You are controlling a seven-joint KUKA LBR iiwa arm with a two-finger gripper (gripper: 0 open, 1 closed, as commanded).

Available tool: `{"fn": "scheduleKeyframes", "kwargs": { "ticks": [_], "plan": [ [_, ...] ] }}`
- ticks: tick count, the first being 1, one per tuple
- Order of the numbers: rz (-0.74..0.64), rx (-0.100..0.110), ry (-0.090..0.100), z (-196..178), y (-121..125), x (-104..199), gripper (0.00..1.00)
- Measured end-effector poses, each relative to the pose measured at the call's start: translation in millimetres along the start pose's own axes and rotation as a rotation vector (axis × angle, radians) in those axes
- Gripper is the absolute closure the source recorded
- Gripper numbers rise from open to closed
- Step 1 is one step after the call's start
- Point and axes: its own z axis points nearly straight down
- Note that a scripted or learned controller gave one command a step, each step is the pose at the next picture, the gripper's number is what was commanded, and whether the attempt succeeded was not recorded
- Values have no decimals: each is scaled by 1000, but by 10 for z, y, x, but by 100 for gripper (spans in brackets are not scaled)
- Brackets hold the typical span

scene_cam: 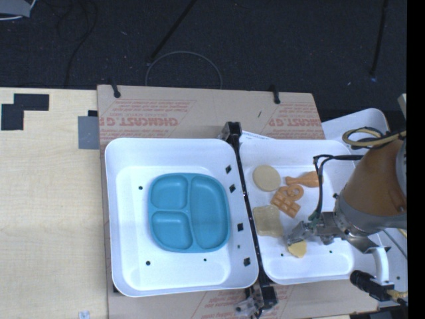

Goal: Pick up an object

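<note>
The right bin (332, 266) holds several toy food pieces: a round beige cookie (267, 177), an orange carrot-like piece (306, 179), an orange waffle (287, 201), a pale flat slice (267, 220) and a small yellow piece (297, 249). My gripper (298, 234) reaches in from the right and hangs low over the bin's front part. Its tip is just above the yellow piece and beside the pale slice. I see nothing held in it.
A blue divided plate (188, 212) lies in the left bin (126, 178). A black divider (242, 198) separates the two bins. The arm's orange band (375, 188) looms over the right bin's right side. Black cables (332, 158) loop near it.
</note>
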Motion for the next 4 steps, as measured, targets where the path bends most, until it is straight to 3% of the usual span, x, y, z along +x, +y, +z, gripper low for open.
{"fn": "scheduleKeyframes", "kwargs": {
  "ticks": [1, 3, 4],
  "plan": [
    [7, -4, -1, -132, 11, -20, 100],
    [2, -11, -5, -1157, 41, -225, 100],
    [-1, -10, -4, -1376, 45, -232, 100]
  ]
}}
